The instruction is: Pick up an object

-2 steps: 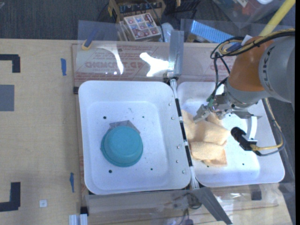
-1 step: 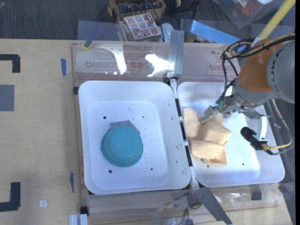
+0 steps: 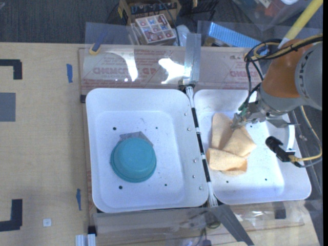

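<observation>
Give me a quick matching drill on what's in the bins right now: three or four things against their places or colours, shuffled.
Things:
1. bowl
2. sponge
3. gripper
4. grey scrap

Descriptions:
A. tan, lying in the right bin
B. down at the sponge's upper edge
C. teal, in the left bin
D. flat, just behind the bowl

Pairs: 1-C, 2-A, 3-B, 4-D

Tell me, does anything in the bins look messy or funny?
A little. The tan cloth in the right bin lies crumpled and folded over itself, under the gripper. The teal bowl in the left bin sits upside down on a grey scrap.
</observation>
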Available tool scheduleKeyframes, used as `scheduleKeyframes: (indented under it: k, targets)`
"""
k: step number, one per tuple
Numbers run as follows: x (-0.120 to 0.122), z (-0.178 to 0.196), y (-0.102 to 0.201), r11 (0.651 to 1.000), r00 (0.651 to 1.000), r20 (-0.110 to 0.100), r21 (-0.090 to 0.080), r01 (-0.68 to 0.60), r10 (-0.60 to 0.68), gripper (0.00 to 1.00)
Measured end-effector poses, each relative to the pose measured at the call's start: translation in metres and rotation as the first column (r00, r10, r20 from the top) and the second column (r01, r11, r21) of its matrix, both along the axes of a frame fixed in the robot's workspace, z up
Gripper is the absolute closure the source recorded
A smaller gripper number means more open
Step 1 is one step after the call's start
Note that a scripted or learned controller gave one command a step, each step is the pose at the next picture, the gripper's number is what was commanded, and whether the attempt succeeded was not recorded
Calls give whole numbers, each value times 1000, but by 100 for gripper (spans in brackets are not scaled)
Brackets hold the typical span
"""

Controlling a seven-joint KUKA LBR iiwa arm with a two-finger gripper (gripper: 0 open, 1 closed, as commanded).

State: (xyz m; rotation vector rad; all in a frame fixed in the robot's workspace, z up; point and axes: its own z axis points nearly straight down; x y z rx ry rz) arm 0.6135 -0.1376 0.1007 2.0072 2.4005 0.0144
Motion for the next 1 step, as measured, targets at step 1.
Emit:
scheduleKeyframes:
  k: [1]
  targets:
    - [54, 134, 46, 985, 985, -12, -1, -174, 174, 100]
